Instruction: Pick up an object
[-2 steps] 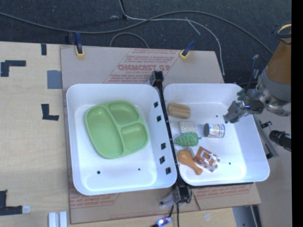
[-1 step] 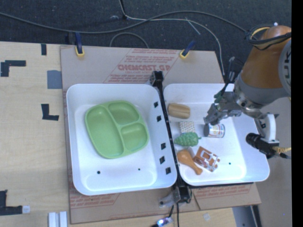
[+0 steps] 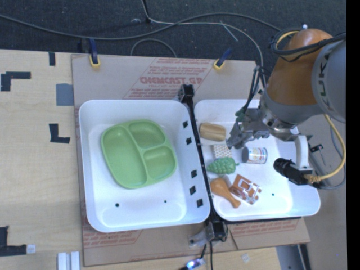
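The right bin (image 3: 281, 207) holds several small objects. A tan bread roll (image 3: 212, 131) lies at its upper left, with a white checkered piece (image 3: 220, 150) just below it. A green bumpy toy (image 3: 221, 165) sits under that, an orange drumstick (image 3: 226, 191) near the front, a brown and white waffle-like piece (image 3: 246, 188) beside it, and a small silver can (image 3: 257, 155) to the right. My gripper (image 3: 236, 139) hangs over the bin between the roll and the can, right above the checkered piece. I see nothing held between its fingers.
The left bin (image 3: 101, 207) holds a green divided plate (image 3: 138, 153). A black divider (image 3: 191, 145) runs between the bins. The arm's grey body and orange band (image 3: 301, 66) loom over the right bin's back right. Cables cross the dark floor behind the bench.
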Robot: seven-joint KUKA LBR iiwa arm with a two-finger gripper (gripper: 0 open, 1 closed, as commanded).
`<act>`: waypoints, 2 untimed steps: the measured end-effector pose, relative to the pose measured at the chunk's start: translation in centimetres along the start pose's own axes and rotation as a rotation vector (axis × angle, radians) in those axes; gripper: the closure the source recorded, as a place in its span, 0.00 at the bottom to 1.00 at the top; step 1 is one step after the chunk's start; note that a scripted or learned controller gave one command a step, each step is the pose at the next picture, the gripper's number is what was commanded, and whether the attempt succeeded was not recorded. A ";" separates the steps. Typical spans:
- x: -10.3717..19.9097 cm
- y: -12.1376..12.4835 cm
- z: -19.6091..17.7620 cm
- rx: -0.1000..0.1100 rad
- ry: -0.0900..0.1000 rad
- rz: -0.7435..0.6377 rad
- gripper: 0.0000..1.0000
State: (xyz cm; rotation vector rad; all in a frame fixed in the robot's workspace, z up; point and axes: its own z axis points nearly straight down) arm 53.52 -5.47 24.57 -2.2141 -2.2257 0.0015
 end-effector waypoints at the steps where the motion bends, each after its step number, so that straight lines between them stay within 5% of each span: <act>1: 6.0 -0.4 1.1 0.000 -0.001 0.002 1.00; 2: 11.6 -0.4 0.7 0.000 0.000 0.001 1.00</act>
